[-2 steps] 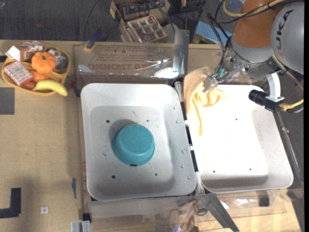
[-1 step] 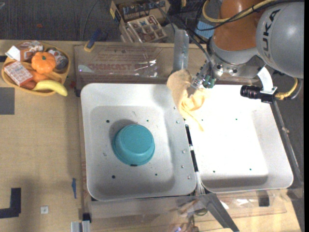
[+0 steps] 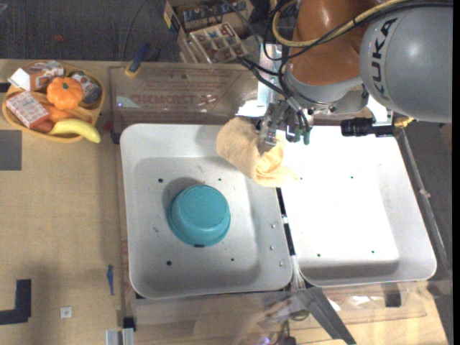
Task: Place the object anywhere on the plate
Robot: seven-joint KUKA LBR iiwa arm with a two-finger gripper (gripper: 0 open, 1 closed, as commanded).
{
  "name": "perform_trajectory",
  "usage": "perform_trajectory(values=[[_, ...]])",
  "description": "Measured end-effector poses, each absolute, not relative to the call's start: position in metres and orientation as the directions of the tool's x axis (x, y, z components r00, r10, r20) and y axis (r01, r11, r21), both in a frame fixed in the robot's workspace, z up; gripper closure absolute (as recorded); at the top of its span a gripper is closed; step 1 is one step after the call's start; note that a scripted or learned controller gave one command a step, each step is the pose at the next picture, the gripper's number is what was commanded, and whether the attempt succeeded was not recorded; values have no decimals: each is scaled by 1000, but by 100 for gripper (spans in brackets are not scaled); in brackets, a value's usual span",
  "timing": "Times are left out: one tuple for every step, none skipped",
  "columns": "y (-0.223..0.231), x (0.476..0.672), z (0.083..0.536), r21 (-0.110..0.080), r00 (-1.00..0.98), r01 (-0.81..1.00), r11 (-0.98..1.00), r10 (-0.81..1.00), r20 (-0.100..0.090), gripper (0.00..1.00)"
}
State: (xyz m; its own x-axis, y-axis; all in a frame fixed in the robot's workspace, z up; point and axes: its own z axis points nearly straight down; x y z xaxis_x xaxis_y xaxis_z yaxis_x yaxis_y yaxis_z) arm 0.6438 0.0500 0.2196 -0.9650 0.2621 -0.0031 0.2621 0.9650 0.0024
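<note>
Gripper (image 3: 277,136) hangs over the far edge of the left bin (image 3: 144,146), beyond and to the right of the plate (image 3: 200,215). A tan cloth (image 3: 248,153) is bunched directly beneath it. Whether it is clamped cannot be told. The cloth's long axis runs obliquely from far-left to near-right, its crumpled near end drooping toward the seam between the bins. The plate, teal and round, lies near-left of the cloth, apart from it. Judgement: carry must go near-left.
</note>
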Motion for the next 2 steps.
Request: perform_trajectory(values=[[94,623,224,2,-1000,4,1000,4,-4,100],[93,623,225,2,-1000,4,1000,4,-5,0]])
